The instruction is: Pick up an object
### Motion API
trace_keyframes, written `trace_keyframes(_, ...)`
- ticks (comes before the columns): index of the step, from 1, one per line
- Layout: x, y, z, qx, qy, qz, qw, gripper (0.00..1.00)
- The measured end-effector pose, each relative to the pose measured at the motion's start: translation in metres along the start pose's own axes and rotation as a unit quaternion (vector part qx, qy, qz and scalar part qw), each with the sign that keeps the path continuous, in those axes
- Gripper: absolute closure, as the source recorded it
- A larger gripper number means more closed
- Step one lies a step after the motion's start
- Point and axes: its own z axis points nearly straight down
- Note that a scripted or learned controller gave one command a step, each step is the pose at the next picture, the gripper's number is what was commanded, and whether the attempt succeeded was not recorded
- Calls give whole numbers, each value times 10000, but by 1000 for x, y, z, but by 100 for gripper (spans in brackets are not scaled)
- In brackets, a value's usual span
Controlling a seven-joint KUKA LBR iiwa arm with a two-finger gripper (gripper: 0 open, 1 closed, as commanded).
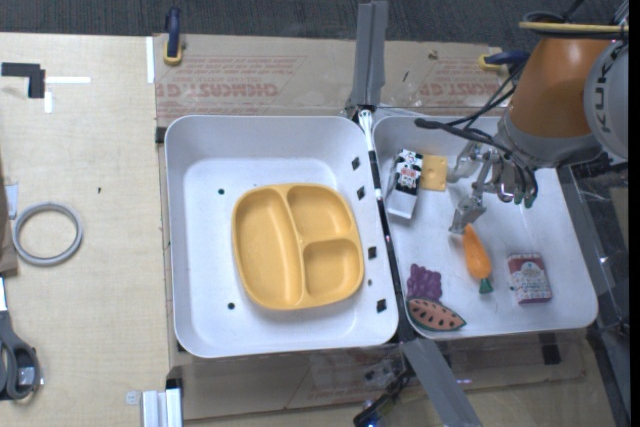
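In the right bin (575, 315), my gripper (466, 215) hangs just above the top end of an orange carrot (477, 255); its fingers point down toward the bin floor, with nothing seen between them. A small milk carton with a cow print (404, 183) and a yellow cheese piece (434, 173) lie to its left. A red-and-white can (528, 277) lies to the carrot's right. Purple grapes (424, 281) and a watermelon slice (436, 315) sit at the bin's front left.
The left bin (190, 245) holds a yellow divided plate (297, 245). A grey divider post (370, 55) rises between the bins at the back. A tape roll (44, 233) and scissors (18, 365) lie on the wooden bench at left.
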Motion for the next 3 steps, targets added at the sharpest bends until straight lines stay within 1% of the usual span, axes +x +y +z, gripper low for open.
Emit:
trace_keyframes(1, 0, 0, 0, -1, 1, 0, 10000, 0)
trace_keyframes(2, -32, 37, 0, -3, -2, 23, 10000, 0)
trace_keyframes(3, -3, 77, -100, -6, 1, -855, 9963, 0)
